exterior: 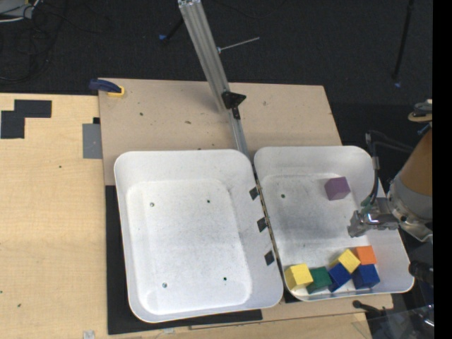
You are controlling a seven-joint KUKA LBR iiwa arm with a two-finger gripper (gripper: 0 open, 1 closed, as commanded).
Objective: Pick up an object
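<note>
From above, the table point(212, 111) has two white bins side by side. The left bin point(134, 168) has no toys in it. The right bin point(311, 157) has a purple block point(337, 187) near the back. A yellow block point(299, 275), a green block point(319, 280), another yellow block point(348, 260), an orange block point(365, 253) and two blue blocks point(353, 277) sit close together at the front. The pincer point(361, 222) is over the right bin, between the purple block and the bunch. I cannot tell if it is wide or narrow. No block looks lifted, so I think the picking is not done yet.
</note>
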